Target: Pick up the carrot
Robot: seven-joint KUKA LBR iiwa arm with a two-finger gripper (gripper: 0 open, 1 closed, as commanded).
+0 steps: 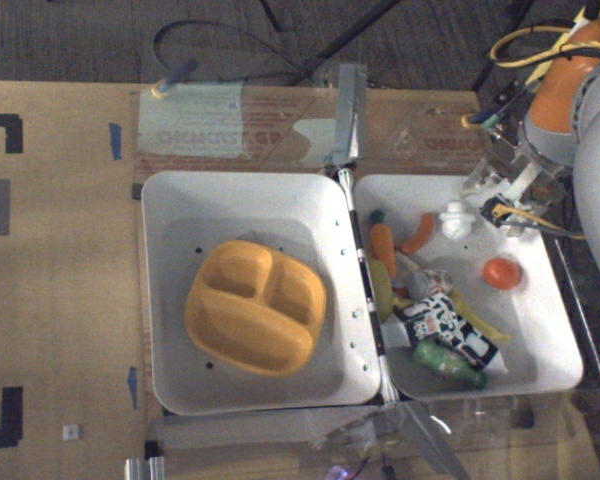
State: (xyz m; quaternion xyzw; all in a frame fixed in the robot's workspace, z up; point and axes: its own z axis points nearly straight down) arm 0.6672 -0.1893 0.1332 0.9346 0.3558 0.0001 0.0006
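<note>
Worktop (60, 268) carried two bins. Left bin (165, 203) held a yellow plate (255, 306). Right bin (540, 343) held clutter. Arm (565, 108) hung over the right bin's far right corner. Jaws too blurred to tell if open or closed. Carton (448, 330) lay near the bin's front. Carrot (382, 242) lay by the right bin's left wall, well apart from the jaws, across the bin to view's left. Its long axis ran far-to-near, green top far. Judged: jaws must cross leftward, then close across its narrow width.
</note>
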